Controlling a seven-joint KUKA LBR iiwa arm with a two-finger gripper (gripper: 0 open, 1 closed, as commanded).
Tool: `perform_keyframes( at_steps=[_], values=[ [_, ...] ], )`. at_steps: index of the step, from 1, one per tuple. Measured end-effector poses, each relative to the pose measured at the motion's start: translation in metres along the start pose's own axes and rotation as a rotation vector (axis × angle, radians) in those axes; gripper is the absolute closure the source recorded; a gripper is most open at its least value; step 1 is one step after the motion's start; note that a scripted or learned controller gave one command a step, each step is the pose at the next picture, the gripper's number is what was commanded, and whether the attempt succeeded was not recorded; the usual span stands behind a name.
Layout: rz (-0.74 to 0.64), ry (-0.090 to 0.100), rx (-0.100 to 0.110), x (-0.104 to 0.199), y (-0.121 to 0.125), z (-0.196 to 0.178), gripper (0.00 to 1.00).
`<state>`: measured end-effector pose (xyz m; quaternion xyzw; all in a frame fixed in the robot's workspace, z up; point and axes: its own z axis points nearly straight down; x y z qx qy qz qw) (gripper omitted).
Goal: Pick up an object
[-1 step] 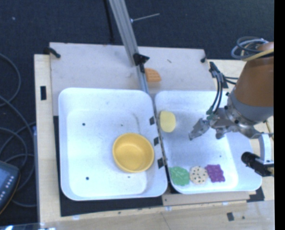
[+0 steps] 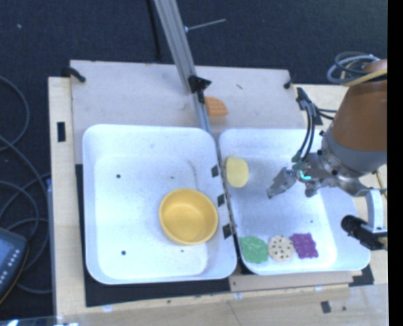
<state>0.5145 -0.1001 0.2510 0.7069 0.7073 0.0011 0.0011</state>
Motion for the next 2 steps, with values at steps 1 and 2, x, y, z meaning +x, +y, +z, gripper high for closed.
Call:
perform_keyframes(
  at_steps=[1, 2],
  values=[
    [0.001, -0.001, 0.006, -0.003, -0.003, 0.042, 0.00],
    [0.001, -0.001, 0.007, -0.005, 0.000, 0.085, 0.00]
  ],
)
